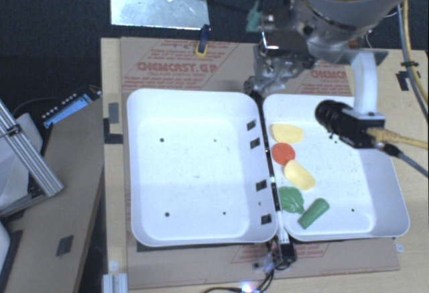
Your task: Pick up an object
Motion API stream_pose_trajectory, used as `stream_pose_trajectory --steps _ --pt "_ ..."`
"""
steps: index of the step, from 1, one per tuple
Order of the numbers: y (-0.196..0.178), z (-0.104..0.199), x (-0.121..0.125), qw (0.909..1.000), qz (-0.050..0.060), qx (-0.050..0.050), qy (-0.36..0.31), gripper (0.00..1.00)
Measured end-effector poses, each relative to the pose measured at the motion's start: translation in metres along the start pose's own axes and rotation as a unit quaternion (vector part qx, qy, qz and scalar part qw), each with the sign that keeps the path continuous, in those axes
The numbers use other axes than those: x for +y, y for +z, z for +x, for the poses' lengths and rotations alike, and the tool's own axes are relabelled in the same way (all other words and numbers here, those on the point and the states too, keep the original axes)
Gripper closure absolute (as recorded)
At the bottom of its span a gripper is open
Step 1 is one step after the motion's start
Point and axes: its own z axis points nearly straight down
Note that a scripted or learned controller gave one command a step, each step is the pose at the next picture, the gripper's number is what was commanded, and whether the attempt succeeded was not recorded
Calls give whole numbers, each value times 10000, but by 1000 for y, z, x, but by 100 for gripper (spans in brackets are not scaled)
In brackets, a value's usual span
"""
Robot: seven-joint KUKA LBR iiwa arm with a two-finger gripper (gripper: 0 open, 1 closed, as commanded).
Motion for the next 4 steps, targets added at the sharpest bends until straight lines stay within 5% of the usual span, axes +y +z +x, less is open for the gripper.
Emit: stream_pose_trajectory --steps 1,2,4 --pt "0 -95 2 10000 -9 -9 31 100" --pt "132 -41 0 10000 64 -13 -50 100" --pt "-4 65 1 10000 -39 27 -61 100"
